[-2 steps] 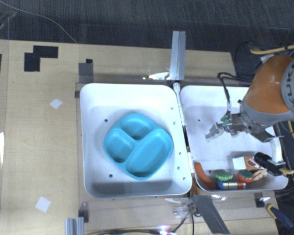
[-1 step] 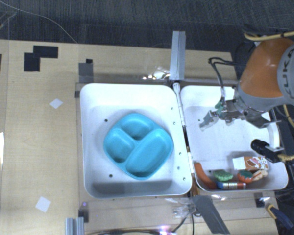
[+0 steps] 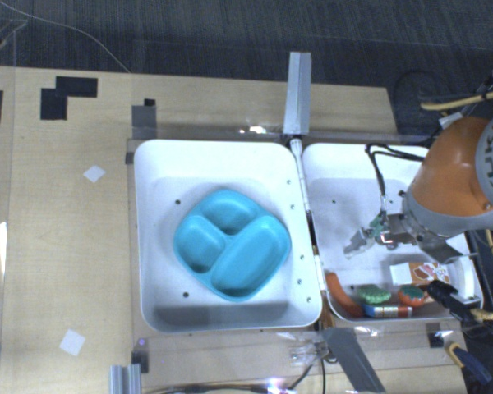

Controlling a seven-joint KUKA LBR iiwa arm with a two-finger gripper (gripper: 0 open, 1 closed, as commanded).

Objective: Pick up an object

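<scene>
Overhead, slanted down on both bins [image 3: 148,220]

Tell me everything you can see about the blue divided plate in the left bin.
The blue divided plate is a light blue, glossy dish that looks like plastic, with rounded corners and three compartments: two smaller ones and one larger one. It lies flat and upright, turned at an angle to the bin's walls, near the middle of the left bin, resting on its white floor. Its compartments look empty, and nothing else touches it.

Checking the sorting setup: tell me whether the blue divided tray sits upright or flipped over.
Upright: the blue divided tray shows three open compartments facing up in the left bin.
</scene>
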